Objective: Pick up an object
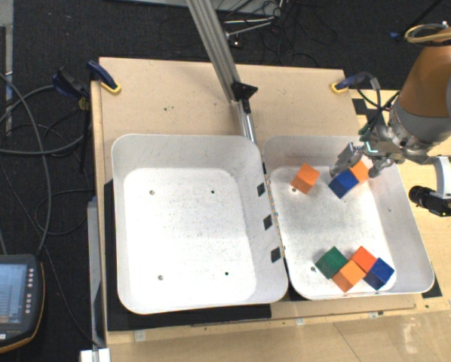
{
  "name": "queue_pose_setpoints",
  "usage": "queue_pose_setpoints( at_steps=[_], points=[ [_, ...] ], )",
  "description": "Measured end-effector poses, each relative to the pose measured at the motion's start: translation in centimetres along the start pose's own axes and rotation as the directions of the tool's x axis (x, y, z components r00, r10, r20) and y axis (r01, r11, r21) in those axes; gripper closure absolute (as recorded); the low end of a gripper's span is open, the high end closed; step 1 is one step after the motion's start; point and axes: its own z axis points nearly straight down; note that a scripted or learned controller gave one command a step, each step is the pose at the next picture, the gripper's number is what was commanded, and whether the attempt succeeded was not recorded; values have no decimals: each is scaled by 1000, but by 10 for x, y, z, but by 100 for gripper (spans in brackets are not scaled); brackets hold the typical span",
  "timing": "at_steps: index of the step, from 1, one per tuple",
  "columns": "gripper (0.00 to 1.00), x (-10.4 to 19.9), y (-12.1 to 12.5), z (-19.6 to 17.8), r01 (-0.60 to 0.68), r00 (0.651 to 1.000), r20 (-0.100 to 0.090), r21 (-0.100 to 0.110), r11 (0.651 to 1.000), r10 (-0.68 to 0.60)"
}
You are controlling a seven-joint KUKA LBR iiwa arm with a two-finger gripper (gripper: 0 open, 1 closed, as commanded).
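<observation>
Lying nearest the camera, along the front of the right bin (pixel 406 225): a cluster of four blocks, touching one another. Sitting at the cluster's left, a green block (pixel 332 262). Resting just right of it, an orange block (pixel 349 275), with a second orange block (pixel 363 259) pressing against it from behind. Closing the cluster on the right, a dark blue block (pixel 378 273).

Lying apart from the cluster, toward the back of the same bin: a lone orange block (pixel 305 179), tilted on the bin floor near the left wall.

Reaching in from the right over the back of the right bin: the grey arm (pixel 429 89) with its orange band. Hanging at its end, the claw (pixel 354 170), fingers parted only as far as the block between them. Being held there: a blue block (pixel 345 182), tilted, with an orange block (pixel 360 173) pressed against its upper right side. Appearing lifted clear of the bin floor, though not possible to confirm from this angle.

Sitting beside on the left: the left bin (pixel 127 202), touching the right bin along the shared edge. Supporting both: the tan bench (pixel 173 96).
</observation>
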Motion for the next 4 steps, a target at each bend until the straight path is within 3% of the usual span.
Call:
queue_pose_setpoints(
  at_steps=[1, 2, 3, 4],
  points=[
    [0, 0, 1, -2, 1, 1000, 1, -3, 1000, -1],
    [0, 8, 4, 58, 2, 1000, 0, 1, 1000, -2],
    [0, 5, 11, 76, -1, 1000, 8, -26, 1000, 1],
    [100, 5, 11, 67, 0, 1000, 11, -29, 1000, 0]
  ],
)
